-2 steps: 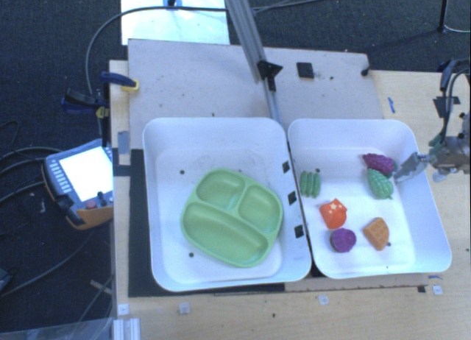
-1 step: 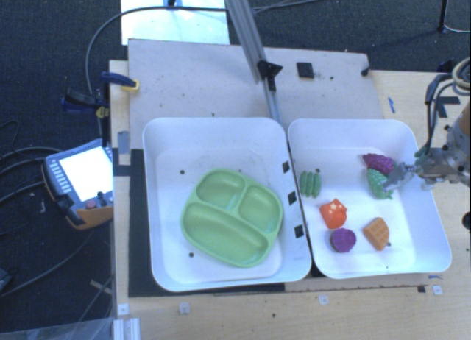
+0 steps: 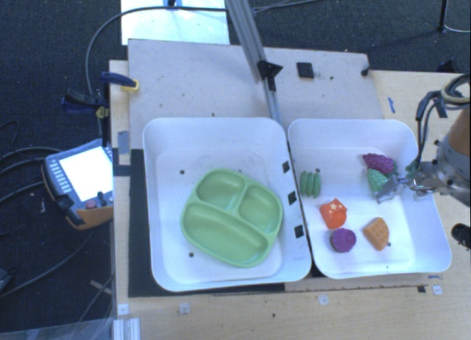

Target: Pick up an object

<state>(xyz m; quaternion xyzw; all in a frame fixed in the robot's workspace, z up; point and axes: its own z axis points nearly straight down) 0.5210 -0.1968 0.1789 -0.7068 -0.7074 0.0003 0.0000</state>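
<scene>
From the overhead camera, you see two white bins side by side on the tabletop (image 3: 221, 73). The left bin (image 3: 165, 184) carries a green divided plate (image 3: 232, 217), lying flat. The right bin (image 3: 423, 235) holds the toy food you could pick: a green pea pod (image 3: 310, 183) near the dividing wall, an orange-red piece (image 3: 333, 213), a purple round piece (image 3: 342, 240), an orange wedge (image 3: 376, 233), and purple grapes (image 3: 378, 162) touching a green piece (image 3: 377, 179). Your pincer (image 3: 390, 190) reaches in from the right, just beside that green piece, likely lining up on it. Whether it is spread or closed, you cannot tell; nothing visibly sits within it.
</scene>
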